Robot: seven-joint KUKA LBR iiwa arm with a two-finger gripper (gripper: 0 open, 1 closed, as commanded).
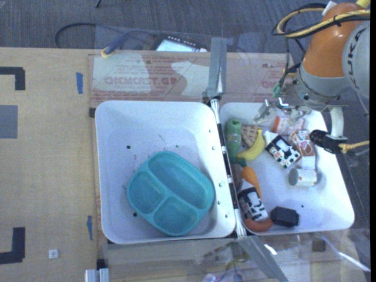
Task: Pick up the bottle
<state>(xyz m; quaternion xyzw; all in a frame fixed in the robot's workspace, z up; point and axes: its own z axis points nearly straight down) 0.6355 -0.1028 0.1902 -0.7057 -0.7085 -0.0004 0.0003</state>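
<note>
i start from the gripper (281,106), which hangs over the far edge of the right bin (343,213), under the grey wrist and the orange band of the arm (332,37). its metal parts are small and mixed with the clutter below, so i cannot tell how it stands, and i see no object lifted with it. just below and right of it lie some small packets with red and white print (292,124), and next a black and white patterned box (282,151) and a short white cylinder (302,177). more to the left, against the wall between the bins, i see a green bottle (234,135) lying along this wall, with a yellow banana (254,150) touching its near side. i judge this green one to be the bottle of the task, though near the front wall there is also an orange thing with a black and white label (254,207) that could be a bottle; i cannot say for sure. a black block (285,216) lies beside it. the left bin (111,128) holds a teal divided tray (170,192). so in my judgement the pick is not yet done: the green bottle rests on the bin floor, and the gripper is near it but apart, over the packets. what is left is nearly everything: to come over the bottle, go down, close on it and lift it.
</note>
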